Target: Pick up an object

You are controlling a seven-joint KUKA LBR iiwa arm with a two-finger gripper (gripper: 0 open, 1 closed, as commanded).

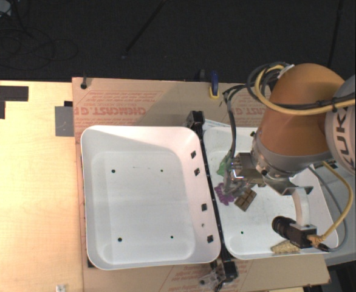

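My gripper (242, 184) hangs low over the left part of the right bin (251, 248), under the big orange wrist. A small purple object (225, 195) lies just left of it on the bin floor. A green object (226, 163) sits a little farther back, near the bin's left wall. A small brown block (245, 201) is right below the gripper; whether it is held I cannot tell. A tan crumb-like piece (281, 247) rests near the bin's front edge.
The left bin (96, 163) stands beside the right one, with black clips (203, 207) along the shared wall. Both bins rest on cardboard (129, 105). A pale wooden bench (26, 187) spreads out to the left.
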